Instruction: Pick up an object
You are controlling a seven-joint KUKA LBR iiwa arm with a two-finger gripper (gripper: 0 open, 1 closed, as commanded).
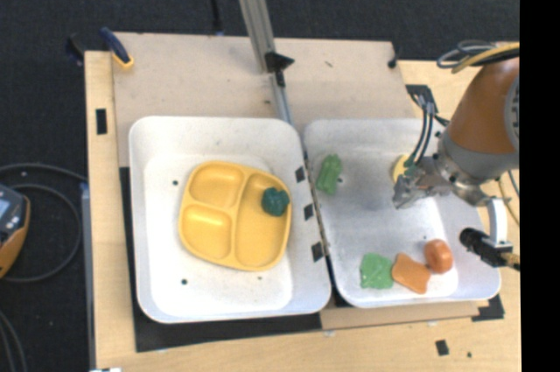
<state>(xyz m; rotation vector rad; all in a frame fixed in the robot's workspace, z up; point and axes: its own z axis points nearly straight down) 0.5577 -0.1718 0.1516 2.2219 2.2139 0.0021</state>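
Note:
The arm comes in from the right over the right bin (367, 143). Its gripper (405, 186) hangs low near that bin's right side, next to a small yellow object (400, 166) that is partly hidden by it. A light green piece (329, 173) lies at the bin's left edge. Along the bin's front lie a green block (376, 271), an orange wedge (411, 273) and a round orange piece (438, 256). A dark green object (276, 201) rests on the yellow divided plate (214, 217) in the left bin (157, 186).
A slanted aluminium post (254, 3) rises behind the bins, with its base between them. Cables (468, 55) run at the right behind the arm. Black clips (308, 210) sit along the seam between the bins.

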